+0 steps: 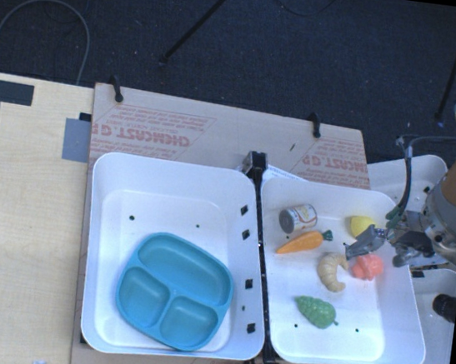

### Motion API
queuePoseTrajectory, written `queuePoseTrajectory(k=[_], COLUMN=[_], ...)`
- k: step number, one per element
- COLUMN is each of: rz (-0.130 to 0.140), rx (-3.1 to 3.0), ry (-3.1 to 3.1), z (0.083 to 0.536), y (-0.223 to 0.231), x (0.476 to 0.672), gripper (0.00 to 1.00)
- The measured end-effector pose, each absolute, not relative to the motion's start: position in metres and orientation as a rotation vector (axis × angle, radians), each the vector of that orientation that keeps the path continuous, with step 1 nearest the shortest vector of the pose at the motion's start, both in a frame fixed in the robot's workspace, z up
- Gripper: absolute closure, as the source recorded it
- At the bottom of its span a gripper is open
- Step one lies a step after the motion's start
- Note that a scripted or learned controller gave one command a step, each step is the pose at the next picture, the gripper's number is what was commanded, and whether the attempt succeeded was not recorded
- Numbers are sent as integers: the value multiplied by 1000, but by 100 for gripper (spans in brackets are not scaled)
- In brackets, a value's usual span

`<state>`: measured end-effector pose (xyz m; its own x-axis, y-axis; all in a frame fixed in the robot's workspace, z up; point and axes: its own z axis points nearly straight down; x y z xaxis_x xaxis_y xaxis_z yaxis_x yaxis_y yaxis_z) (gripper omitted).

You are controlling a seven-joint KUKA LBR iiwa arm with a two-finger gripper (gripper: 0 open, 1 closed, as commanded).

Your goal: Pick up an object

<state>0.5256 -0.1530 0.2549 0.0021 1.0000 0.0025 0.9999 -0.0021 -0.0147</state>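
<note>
I see two white bins; the right bin (407, 345) holds six items, the left bin (107, 202) one blue tray (175, 291).
My gripper (387, 246) sits over the pink object (367, 267), fingers spread, gripping nothing; nearby lie one can (298, 218), carrot (301, 243), croissant (332, 271), yellow fruit (361, 226), green item (315, 311).

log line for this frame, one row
pincer over pink round toy | right white bin | blue divided tray in left white bin

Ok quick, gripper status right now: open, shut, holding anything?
Gripper: over the right bin, right at the pink object; whether it is open, shut or gripping cannot be told from this view.
</note>
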Motion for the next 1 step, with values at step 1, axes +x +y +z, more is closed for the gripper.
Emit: queuePoseTrajectory(k=[1], rz=[2], rx=[-2221], ry=[-2221], z=[262], y=[-153], x=[528], gripper=[0])
